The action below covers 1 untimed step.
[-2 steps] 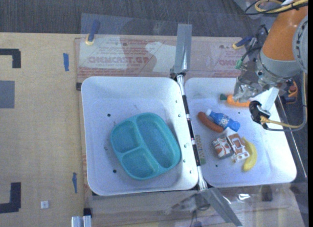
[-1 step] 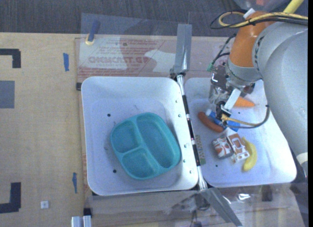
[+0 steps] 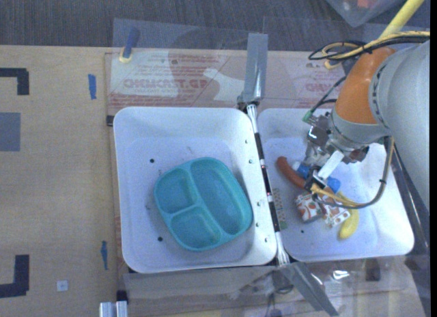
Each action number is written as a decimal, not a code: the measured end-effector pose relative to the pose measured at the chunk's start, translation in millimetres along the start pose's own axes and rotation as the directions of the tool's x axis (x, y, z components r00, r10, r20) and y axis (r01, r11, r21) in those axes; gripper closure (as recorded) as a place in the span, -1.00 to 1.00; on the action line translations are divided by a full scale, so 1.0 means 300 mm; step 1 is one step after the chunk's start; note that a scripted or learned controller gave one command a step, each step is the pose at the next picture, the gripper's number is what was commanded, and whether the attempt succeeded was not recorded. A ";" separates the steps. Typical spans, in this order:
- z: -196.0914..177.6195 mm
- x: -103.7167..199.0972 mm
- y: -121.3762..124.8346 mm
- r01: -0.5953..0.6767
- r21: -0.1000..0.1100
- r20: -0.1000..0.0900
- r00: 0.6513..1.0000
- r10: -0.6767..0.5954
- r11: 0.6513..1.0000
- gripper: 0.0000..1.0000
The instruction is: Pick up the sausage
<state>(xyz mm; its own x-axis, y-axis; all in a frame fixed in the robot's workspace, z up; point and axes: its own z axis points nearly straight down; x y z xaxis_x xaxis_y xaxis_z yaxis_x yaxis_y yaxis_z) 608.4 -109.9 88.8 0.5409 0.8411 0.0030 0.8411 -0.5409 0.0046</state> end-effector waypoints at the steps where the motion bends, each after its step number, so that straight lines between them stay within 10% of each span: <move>1: -0.318 0.046 -0.302 -0.065 0.009 0.004 0.998 0.065 0.998 1.00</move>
<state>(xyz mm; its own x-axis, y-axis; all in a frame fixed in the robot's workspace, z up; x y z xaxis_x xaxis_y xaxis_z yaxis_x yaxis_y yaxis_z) 539.1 -49.3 183.9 0.5944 0.8042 -0.0008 0.8042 -0.5943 -0.0042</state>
